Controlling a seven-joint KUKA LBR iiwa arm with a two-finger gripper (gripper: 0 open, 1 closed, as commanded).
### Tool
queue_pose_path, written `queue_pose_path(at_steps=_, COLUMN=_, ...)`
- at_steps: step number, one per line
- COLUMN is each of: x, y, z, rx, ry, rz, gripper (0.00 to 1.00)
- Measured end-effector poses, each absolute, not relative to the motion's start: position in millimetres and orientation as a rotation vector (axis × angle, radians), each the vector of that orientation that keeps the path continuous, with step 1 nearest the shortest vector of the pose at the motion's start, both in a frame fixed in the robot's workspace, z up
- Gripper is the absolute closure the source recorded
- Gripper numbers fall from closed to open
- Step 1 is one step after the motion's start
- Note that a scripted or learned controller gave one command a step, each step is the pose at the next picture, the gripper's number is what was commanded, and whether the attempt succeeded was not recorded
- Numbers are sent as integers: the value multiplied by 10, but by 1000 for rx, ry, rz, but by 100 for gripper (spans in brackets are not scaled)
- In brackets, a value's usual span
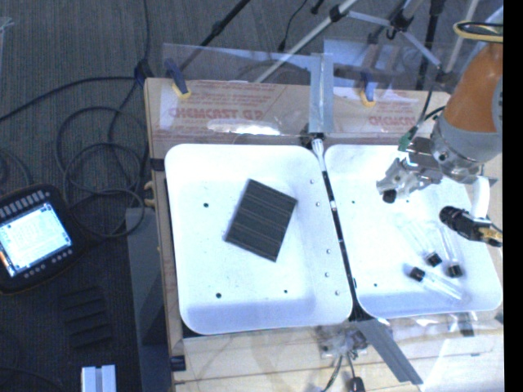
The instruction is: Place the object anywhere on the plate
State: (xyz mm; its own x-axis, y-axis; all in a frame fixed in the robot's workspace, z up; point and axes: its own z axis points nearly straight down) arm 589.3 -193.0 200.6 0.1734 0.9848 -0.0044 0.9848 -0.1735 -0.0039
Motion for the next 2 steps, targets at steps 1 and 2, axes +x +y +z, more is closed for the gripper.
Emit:
queue_pose_path(at_steps=1, x=6151, y=-788, z=1812, rx=-2230, ry=-2207, rz=4, gripper=100)
queue_pose_path(at_steps=2, x=6152, y=-788, z=1813, rx=-2230, ry=-2207, rz=3, gripper=0)
